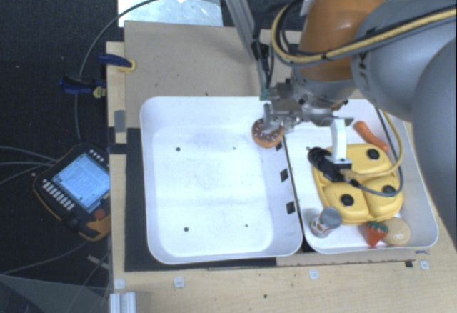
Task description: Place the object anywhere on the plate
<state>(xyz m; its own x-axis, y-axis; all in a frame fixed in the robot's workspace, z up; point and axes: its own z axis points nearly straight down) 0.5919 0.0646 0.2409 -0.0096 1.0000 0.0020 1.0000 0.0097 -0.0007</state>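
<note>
I see the gripper (272, 123) low over the left bin's (207, 176) right rim, on a small round brown object (265, 133); I cannot tell how the fingers stand; object looks light, stiff, toy-like; best pinched across its edge; yellow plate (364, 186) sits in right bin (421, 222).

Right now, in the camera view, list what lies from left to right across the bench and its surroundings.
Teach pendant → left white bin → small round brown object under the gripper → yellow plate in the right white bin.
</note>
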